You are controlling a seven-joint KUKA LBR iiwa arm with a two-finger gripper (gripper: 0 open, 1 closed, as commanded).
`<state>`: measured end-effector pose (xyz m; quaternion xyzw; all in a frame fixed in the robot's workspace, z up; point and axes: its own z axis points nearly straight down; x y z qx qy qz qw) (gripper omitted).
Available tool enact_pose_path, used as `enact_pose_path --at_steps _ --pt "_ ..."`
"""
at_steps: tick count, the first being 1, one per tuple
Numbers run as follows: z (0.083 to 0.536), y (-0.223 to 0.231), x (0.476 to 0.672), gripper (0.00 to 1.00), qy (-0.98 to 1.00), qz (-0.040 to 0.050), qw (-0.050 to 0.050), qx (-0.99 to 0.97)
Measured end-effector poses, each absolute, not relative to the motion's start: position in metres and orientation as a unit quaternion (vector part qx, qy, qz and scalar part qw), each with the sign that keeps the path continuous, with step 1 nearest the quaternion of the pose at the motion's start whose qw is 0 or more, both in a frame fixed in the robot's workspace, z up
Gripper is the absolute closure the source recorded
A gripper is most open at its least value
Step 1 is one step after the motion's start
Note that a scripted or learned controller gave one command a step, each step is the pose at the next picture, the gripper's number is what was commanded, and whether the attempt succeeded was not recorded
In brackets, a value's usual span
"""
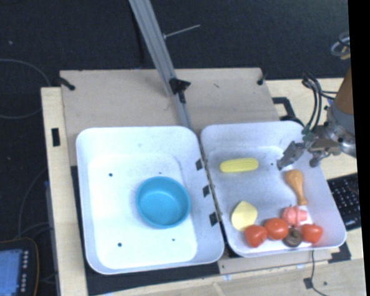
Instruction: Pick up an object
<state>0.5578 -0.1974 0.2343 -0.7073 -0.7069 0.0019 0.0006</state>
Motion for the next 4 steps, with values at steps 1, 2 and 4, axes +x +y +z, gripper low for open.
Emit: enact_pose_path --at_steps 1,2,4 --pt "0.178 -0.209 0.554 0.00 -0.707 0.0024 0.001 -0.707" --pt "0.133 -0.217 0.552 0.00 -0.707 0.0021 0.001 -0.707" --pt "0.202 -0.210 0.554 1.00 -0.709 -0.0025 -0.003 -0.705"
